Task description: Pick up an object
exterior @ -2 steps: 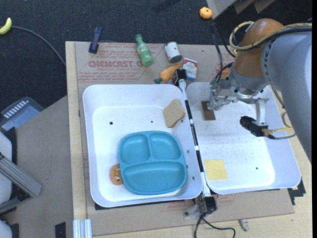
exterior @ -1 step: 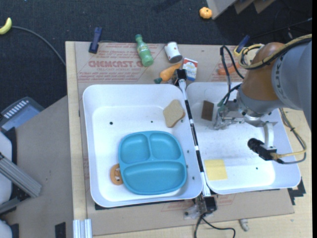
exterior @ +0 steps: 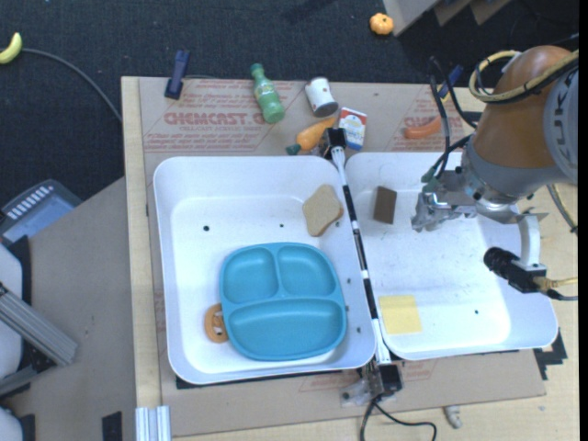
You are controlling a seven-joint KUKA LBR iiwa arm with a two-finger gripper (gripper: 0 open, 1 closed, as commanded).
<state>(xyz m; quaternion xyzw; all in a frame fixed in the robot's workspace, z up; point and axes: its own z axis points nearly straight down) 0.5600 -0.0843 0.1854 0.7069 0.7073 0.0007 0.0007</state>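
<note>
In the right bin (exterior: 459,338) a small dark brown block (exterior: 385,205) lies near the far left corner, and a yellow square slice (exterior: 400,314) lies near the front left. My gripper (exterior: 428,217) hangs over the right bin's far middle, just right of the brown block and apart from it. In the left bin (exterior: 184,246) sits a blue divided plate (exterior: 281,299), a tan bread slice (exterior: 322,209) beyond it, and a small orange-brown pretzel-like piece (exterior: 216,323) at the plate's left edge.
Behind the bins on the cardboard lie a green bottle (exterior: 267,94), a white can (exterior: 321,96), a carrot (exterior: 314,136), a small carton (exterior: 352,128), a blue clip (exterior: 176,73) and a sausage (exterior: 422,130). The divider between the bins (exterior: 356,246) runs front to back.
</note>
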